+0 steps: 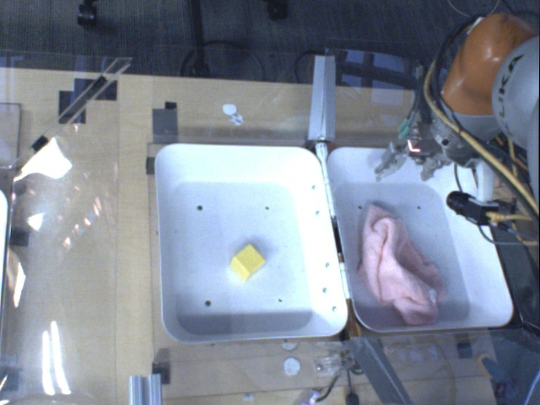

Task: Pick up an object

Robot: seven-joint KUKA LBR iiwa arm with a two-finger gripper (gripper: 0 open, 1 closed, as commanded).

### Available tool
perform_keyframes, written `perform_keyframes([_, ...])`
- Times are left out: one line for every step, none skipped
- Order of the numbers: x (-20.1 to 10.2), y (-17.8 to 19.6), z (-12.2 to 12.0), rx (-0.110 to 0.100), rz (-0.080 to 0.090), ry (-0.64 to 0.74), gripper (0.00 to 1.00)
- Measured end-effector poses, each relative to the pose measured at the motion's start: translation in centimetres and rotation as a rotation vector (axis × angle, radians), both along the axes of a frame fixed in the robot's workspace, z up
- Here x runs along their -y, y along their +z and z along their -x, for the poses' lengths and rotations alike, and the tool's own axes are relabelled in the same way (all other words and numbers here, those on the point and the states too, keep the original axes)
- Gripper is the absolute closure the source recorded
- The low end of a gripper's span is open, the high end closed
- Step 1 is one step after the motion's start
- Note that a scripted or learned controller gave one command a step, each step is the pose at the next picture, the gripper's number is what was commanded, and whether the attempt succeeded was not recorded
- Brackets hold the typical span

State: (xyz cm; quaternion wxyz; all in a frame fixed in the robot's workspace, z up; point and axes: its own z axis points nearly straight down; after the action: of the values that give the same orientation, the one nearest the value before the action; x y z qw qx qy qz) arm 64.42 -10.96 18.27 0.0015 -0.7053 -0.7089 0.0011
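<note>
Right bin point(472, 310) holds pink cloth point(396, 268) below empty, open tool point(409, 163).

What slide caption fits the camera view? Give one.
Gripper over right bin holding pink cloth; yellow block in left bin.

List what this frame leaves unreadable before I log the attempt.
- Tool, camera view: small and slightly blurred over the right bin's far edge; whether it is open or shut cannot be told.
- Pink cloth: its folds hide whatever lies beneath it.
- Yellow block in the left bin: too small to read its material.
- Arm: cut off by the frame's right side.
</note>
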Motion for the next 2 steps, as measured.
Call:
perform_keyframes([-3.4, -0.1, 0.7, -0.002, 0.002, -0.405, 0.00])
perform_keyframes([-0.4, -9.1, 8.2, 0.004, 0.000, -0.247, 0.00])
